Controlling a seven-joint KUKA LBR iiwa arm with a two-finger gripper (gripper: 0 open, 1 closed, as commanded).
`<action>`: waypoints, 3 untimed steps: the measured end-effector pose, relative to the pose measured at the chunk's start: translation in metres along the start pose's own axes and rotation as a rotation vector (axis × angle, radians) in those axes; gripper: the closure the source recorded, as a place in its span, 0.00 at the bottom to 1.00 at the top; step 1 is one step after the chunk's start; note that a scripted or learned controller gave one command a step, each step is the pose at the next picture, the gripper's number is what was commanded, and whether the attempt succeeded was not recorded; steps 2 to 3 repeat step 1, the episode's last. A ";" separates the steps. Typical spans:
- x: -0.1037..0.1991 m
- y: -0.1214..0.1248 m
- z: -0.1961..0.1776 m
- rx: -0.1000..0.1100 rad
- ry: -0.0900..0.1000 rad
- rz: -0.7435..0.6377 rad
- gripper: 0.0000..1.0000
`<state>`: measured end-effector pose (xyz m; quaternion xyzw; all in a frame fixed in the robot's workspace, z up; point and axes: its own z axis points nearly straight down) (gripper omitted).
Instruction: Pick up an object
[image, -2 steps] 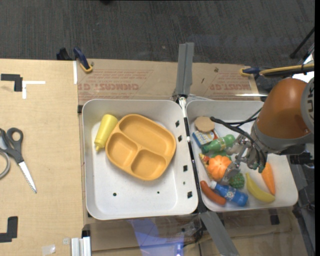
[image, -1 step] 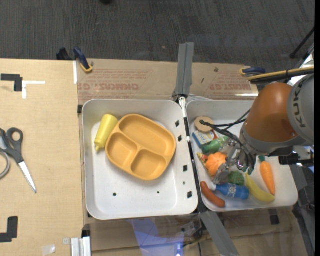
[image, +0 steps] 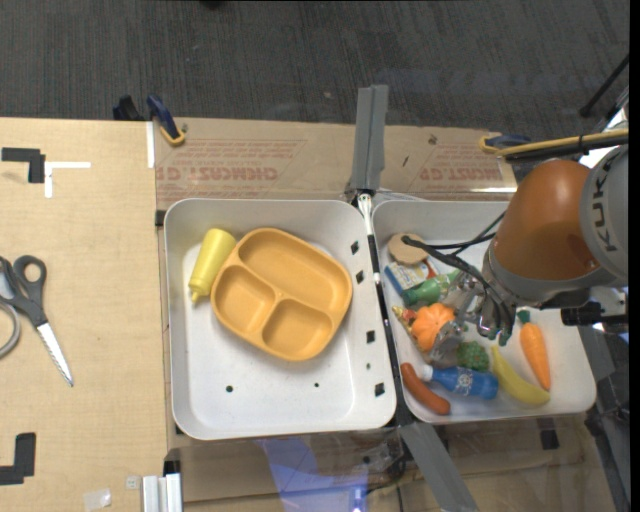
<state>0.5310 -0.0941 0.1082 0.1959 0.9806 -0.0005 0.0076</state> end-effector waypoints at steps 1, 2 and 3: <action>0.017 0.070 -0.083 0.006 0.013 0.430 1.00; 0.017 0.070 -0.083 0.006 0.013 0.430 1.00; 0.017 0.070 -0.083 0.006 0.013 0.430 1.00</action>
